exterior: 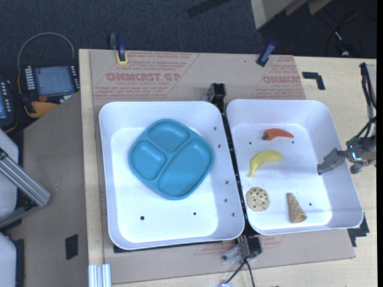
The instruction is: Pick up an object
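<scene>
Gripper (333, 161) at 3 o'clock, by the right bin (335, 121) wall; grabbing nothing, pinch hard to tell. Nearest, at 9 o'clock from it: yellow banana (264, 159). Further round: red pepper (277, 134) at 11, cone (295, 208) at 7, cookie (257, 199) at 8. Blue plate (172, 158) in left bin (125, 220). Might bump the wall, or slip off the round banana.

Claw (333, 161) low at the right edge.
</scene>
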